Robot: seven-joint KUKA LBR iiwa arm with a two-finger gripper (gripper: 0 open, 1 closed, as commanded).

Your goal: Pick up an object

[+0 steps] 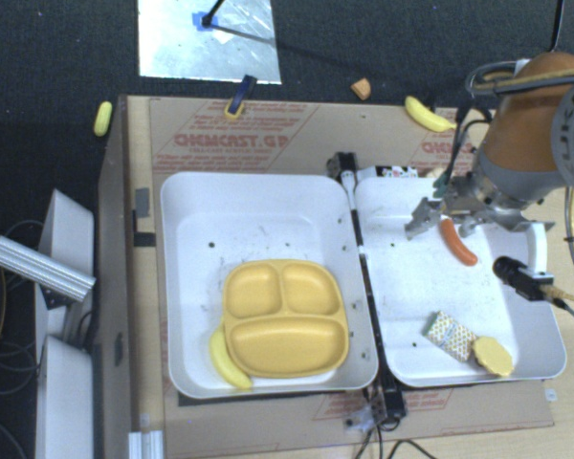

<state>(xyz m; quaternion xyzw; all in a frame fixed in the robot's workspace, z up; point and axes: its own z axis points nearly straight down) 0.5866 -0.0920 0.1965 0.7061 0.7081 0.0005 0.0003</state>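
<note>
**End effector poised over the orange sausage in the right bin**

Nearest the camera, the left bin (pixel 187 285) holds a yellow divided plate (pixel 285 316) with a yellow banana (pixel 226 361) tucked against its near-left edge. In the near corner of the right bin (pixel 402 352) lie a patterned packet (pixel 450 334) and, touching it, a round yellow piece (pixel 493 355).

Farther back in the right bin, an orange sausage (pixel 458 242) lies slanted on the white floor. The end effector (pixel 444 214) sits right over its upper end, fingers spread to either side, so it reads as open and holding nothing.

Beyond the bins, a second banana (pixel 427 115) rests on the cardboard-covered desk (pixel 268 132).

The risk, as I judge it: the sausage is slim, round and lies at a slant, and the fingers straddle only its end. Closing there could squeeze it out sideways or pinch just the tip, so that it pivots and drops on lifting. It could also roll away.
</note>
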